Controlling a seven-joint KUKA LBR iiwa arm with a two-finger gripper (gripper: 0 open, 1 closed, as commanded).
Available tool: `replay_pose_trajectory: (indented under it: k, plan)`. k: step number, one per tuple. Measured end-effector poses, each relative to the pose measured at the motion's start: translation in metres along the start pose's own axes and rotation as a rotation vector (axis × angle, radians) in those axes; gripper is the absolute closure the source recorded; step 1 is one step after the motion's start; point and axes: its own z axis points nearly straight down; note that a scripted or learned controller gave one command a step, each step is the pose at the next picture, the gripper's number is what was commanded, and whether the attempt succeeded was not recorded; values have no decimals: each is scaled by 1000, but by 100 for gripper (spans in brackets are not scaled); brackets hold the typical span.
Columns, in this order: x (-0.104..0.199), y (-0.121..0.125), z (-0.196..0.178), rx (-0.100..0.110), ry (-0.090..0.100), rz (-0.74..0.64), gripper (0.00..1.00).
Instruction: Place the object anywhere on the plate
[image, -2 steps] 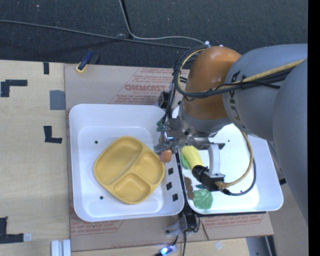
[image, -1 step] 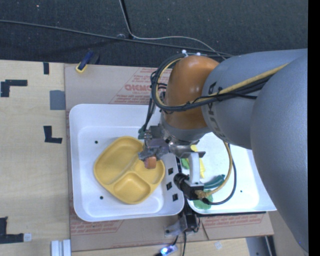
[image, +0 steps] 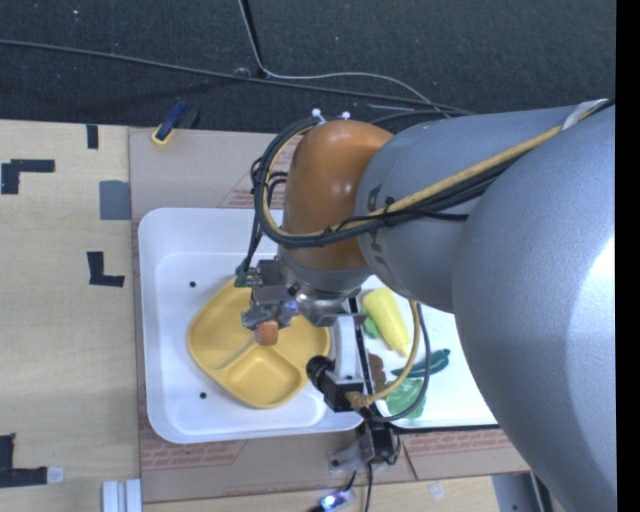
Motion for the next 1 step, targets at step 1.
replay_pose_trajectory:
  k: [1]
  plan:
    - [-2,0,0,0,0,3,0]
